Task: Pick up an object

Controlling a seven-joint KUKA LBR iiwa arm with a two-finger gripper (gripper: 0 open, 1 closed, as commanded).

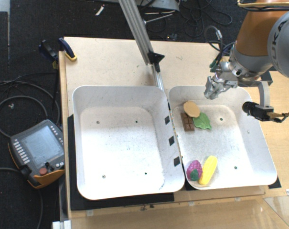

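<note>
Camera view: my gripper (212, 93), finger state unclear, at one o'clock from the tan cookie (191, 109) in the right bin (251, 149).

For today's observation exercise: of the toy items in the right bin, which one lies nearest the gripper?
The tan round piece, topmost of the cluster by the bin's left wall, just below-left of the gripper. The yellow corn lies far lower.

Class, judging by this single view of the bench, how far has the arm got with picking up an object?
Done: the gripper hangs above the right bin's far edge. In hand: nothing visible between its fingers. Left: every item lies in that bin, namely the tan piece, brown block, green leaf, purple grapes and yellow corn.
</note>
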